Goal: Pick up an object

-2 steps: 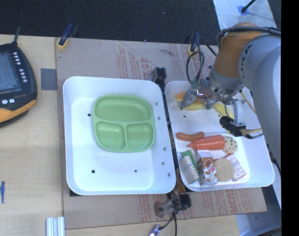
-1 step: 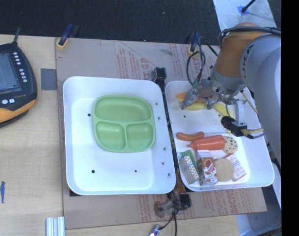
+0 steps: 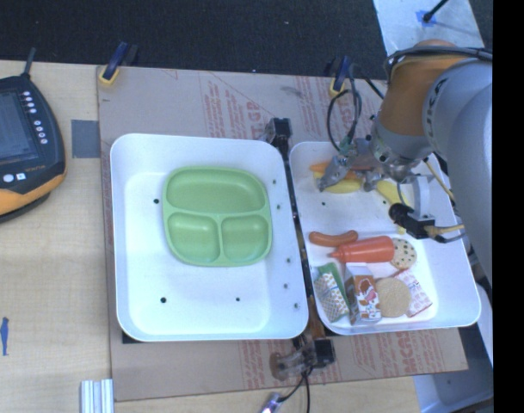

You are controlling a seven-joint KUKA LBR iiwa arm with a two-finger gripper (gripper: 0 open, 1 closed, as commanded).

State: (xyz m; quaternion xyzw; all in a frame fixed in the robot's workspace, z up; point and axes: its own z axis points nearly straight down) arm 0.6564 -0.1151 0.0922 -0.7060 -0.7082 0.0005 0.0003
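Wooden bench (image 3: 46, 256), brown board (image 3: 210, 101), two white bins (image 3: 132, 231), green tray (image 3: 217, 215), fingers' (image 3: 337, 175) spread unclear

2 white bins (image 3: 124, 231) side by side on the table; 1 green divided plate (image 3: 217, 214) in the left one. Right bin: 1 sausage (image 3: 332, 238), 1 carrot (image 3: 365, 249), 2 round crackers (image 3: 392, 297), 2 small packets (image 3: 330, 292), 1 banana (image 3: 352, 184).

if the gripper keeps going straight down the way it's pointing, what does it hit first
Most likely the yellow banana-like toy right under the gripper, at the far end of the right bin. Depth is hard to judge from above.
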